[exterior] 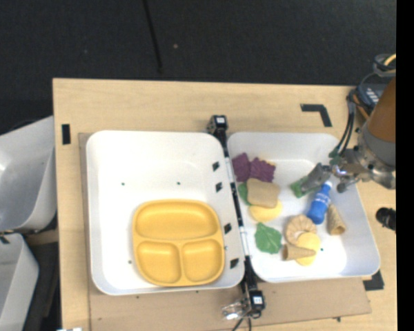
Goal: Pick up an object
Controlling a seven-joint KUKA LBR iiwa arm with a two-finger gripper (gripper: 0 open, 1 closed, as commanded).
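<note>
The right bin (359,254) holds a jumble of toy food. A blue bottle (319,204) lies near its right side, with a dark green piece (305,183) just to its upper left. My gripper (337,172) hangs over the bin's upper right part, right above the bottle's top and the green piece. I see nothing lifted clear of the bin. Further left lie purple pieces (252,167), a tan slab (263,195) on a yellow piece (265,212), and a green leaf (268,239). A tan cone (335,219) and a pale pastry (301,230) sit low in the bin.
The left bin (110,185) carries a yellow divided tray (178,241) in its lower half. A black clip (217,123) stands at the top of the ridge between the bins, another (252,299) at the bottom. The arm's orange band (382,116) rises at the right edge.
</note>
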